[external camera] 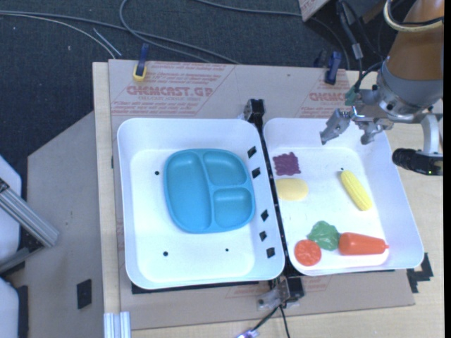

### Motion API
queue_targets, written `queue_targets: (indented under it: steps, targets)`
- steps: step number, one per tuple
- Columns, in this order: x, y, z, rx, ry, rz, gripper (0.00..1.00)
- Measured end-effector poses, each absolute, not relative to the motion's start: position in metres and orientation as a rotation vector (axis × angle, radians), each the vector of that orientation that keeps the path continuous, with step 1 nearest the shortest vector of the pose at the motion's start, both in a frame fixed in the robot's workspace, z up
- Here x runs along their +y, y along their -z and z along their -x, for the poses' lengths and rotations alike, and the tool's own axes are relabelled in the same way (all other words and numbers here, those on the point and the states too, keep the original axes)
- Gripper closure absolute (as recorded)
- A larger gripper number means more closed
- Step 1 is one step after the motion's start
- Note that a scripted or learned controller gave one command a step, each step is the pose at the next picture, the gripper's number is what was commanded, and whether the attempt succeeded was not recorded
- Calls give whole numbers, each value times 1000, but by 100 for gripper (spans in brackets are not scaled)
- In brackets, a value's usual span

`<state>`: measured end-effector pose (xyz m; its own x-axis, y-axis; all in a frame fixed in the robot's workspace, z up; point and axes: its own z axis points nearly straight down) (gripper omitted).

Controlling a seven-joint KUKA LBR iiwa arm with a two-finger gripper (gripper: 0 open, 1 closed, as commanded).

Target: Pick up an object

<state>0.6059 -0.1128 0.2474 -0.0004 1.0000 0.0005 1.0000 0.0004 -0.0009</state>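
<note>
In the right bin (405,220), nearest, a carrot (363,244) lies crosswise, tip pointing right, beside broccoli (323,234) and a tomato (307,253); farther, the corn (356,189) runs lengthwise, tilted; beyond, the gripper (350,128) hovers open, holding nothing.

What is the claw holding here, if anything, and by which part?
Nothing. The claw hangs open over the right bin's far edge, with no object between its fingers; the corn and other toy foods lie untouched below.
</note>
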Motion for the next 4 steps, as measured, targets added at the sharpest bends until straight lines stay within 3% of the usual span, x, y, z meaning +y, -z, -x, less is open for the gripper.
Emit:
queue_targets:
  steps: [3,4]
  targets:
    - [-121,-100,-608,-2216,-6,2217,0]
    - [-121,-115,-610,-2221,2,2222,100]
